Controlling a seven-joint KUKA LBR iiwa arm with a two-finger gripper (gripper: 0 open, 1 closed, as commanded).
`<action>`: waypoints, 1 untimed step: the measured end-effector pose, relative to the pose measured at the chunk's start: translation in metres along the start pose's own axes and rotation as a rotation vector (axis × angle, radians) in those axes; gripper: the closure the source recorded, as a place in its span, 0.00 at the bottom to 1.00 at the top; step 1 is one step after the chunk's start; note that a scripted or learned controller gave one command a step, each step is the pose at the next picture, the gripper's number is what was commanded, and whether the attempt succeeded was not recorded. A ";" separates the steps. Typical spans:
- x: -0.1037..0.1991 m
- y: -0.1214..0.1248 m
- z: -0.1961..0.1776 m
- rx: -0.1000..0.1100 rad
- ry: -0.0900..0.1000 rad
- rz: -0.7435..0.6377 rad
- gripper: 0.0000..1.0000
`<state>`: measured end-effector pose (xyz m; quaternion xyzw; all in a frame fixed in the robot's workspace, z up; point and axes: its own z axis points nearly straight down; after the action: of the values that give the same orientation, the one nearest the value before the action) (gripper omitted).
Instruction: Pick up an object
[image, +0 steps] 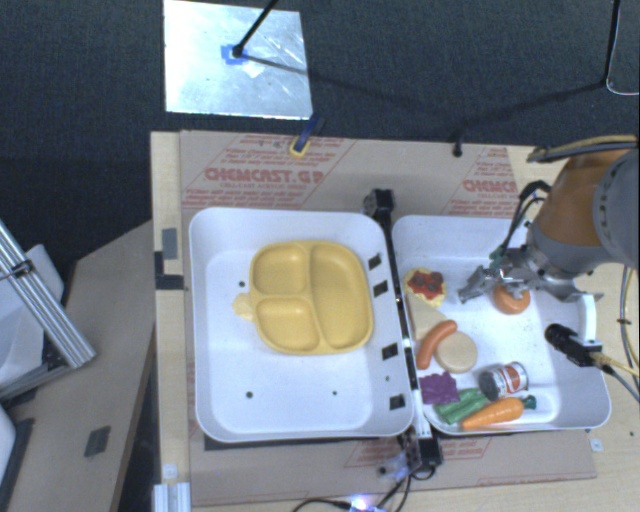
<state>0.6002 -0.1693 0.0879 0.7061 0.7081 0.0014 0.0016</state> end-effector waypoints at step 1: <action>-0.003 0.002 -0.013 -0.012 -0.009 0.000 1.00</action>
<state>0.6025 -0.1722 0.1010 0.7062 0.7080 0.0026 0.0091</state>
